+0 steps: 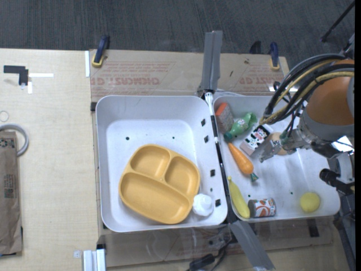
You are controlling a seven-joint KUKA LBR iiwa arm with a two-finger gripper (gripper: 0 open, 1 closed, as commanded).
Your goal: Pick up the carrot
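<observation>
Orange carrot (242, 160), yellow divided plate (159, 183), white bins (107, 151), yellow lemon (309, 202), green bottle (241, 124), yellow banana (239, 199)

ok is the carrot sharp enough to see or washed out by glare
Camera view: the carrot reads clearly, orange against the right bin, with no glare on it; the pincer nearby is softer and cluttered by cables; the bin floor looks bright but evenly lit.

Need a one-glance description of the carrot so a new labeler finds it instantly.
Look in the right white bin, along its left side next to the divider between the two bins. The carrot lies there slantwise, below the green toy and above the yellow banana. It is the only orange tapered piece, with a small green tip at its lower end.
</observation>
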